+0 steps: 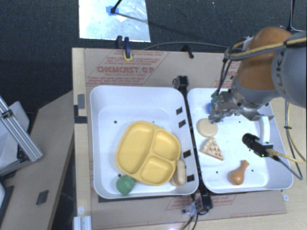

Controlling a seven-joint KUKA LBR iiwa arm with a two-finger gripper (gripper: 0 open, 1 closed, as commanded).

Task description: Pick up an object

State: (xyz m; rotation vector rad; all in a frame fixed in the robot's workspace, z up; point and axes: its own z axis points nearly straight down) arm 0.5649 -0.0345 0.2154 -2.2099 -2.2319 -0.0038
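My gripper (217, 115) hangs low over the back left part of the right bin (276, 174), its tip just behind a round beige disc (207, 127). A small blue thing (211, 107) shows right against the gripper's left side; I cannot tell whether it is held. In front of the disc lies a tan wedge with a waffle pattern (212, 149). An orange-brown drumstick (238, 172) rests near the bin's front.
The left bin (108, 128) holds a yellow divided tray (147, 152), a green ball (125, 184) at its front corner and a pale oblong roll (180, 172) beside the tray. A black divider (189, 138) separates the bins. The arm covers the right bin's back right.
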